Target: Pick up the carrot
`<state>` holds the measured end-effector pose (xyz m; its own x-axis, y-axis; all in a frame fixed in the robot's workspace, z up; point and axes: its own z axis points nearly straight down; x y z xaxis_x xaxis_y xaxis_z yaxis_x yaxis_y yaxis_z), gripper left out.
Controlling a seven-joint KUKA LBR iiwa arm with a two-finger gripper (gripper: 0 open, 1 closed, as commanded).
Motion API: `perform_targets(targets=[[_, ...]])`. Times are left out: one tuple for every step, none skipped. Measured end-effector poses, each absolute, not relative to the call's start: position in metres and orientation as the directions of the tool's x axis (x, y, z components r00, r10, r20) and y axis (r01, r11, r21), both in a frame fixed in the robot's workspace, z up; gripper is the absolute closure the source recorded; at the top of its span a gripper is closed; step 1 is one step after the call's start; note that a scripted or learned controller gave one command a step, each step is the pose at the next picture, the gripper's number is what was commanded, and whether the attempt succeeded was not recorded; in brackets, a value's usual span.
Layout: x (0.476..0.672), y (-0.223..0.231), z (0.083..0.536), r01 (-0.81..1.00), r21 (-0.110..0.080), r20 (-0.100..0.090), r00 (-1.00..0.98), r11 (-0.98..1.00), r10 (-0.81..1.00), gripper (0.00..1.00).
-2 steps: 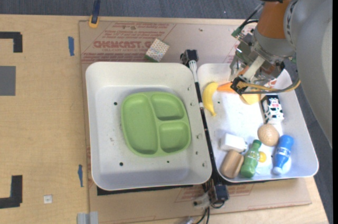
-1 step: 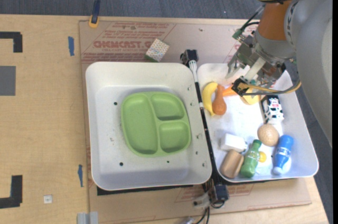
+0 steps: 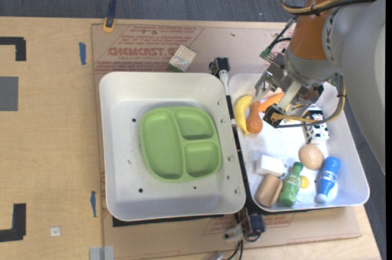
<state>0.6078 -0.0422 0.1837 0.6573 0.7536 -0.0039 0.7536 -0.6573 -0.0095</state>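
Carrot [image 3: 260, 113] is seen slanted, upper end between the jaws of gripper [image 3: 277, 99], apparently clamped, beside banana [image 3: 242, 111].

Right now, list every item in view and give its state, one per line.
gripper: down in the right bin, fingers either side of the carrot
carrot: between the fingers, tilted
banana: lying by the bin's left wall
green bottle: lying on its side
blue bottle: lying on its side
egg: resting loose
green tray: flat in the left bin
right bin: holding the objects
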Motion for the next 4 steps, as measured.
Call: perform_targets(targets=[[0.596, -0.108, 0.099, 0.698, -0.001, 0.0, 0.716, -0.716, 0.698, 0.0], [0.609, -0.107, 0.089, 0.577, 0.002, 0.004, 0.817, -0.817, 0.577, 0.0], [0.592, -0.12, 0.089, 0.402, -0.001, 0.005, 0.916, -0.916, 0.402, 0.0], [0.636, -0.111, 0.089, 0.285, -0.009, -0.022, 0.958, -0.959, 0.285, 0.0]])
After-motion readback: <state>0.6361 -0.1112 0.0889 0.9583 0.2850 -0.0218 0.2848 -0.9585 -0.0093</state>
